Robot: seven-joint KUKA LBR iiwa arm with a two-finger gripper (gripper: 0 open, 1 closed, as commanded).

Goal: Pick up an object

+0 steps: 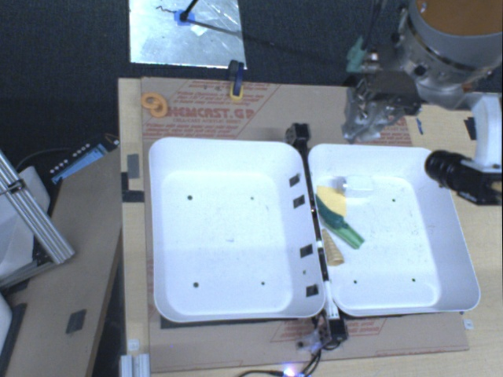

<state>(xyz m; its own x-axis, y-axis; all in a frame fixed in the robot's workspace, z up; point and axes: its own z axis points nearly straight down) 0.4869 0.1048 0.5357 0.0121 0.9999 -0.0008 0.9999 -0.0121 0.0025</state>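
Pincer (368,124) above right bin's (440,289) far rim, grip state unclear, yellow piece (333,203), green piece (343,229) inside

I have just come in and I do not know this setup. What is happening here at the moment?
A grey robot arm with an orange band is working over two white bins and should pick up an object. Its end effector is above the far edge of the right bin, not yet down among the items. A small pile lies in that bin near the divider: a yellow piece, a green object, a clear white item and a tan piece. Nothing is visibly held.
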